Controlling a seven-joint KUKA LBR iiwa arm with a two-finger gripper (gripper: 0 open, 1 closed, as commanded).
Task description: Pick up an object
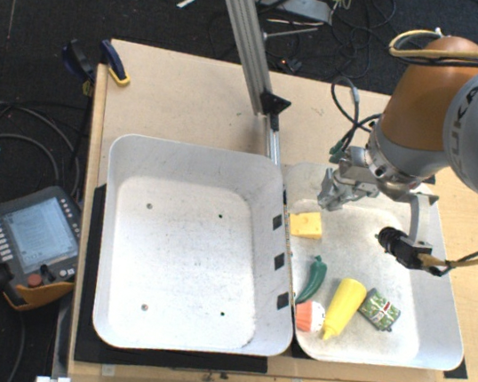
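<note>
Gripper: your gripper [335, 195] hangs over the far left part of the right bin [431, 344], its fingers pointing down toward the bin floor.
Jaws: you cannot tell from this slanted view whether they are spread or pressed together; nothing shows between them.
Yellow wedge: the yellow cheese-like block [307, 225] lies on the bin floor just in front of and slightly left of the fingertips, near them but apart.
Green pepper: the green chili-shaped piece [312, 278] lies nearer you than the wedge, close to the bin's left wall.
Yellow bottle: the yellow bottle shape [344, 306] lies tilted beside the pepper, well apart from the gripper.
Round piece: an orange and white item [310, 316] touches the bottle's lower end.
Green can: a small green can [379, 310] lies just right of the bottle.
Left bin: the left bin [119, 212] sits beside the right one.
</note>
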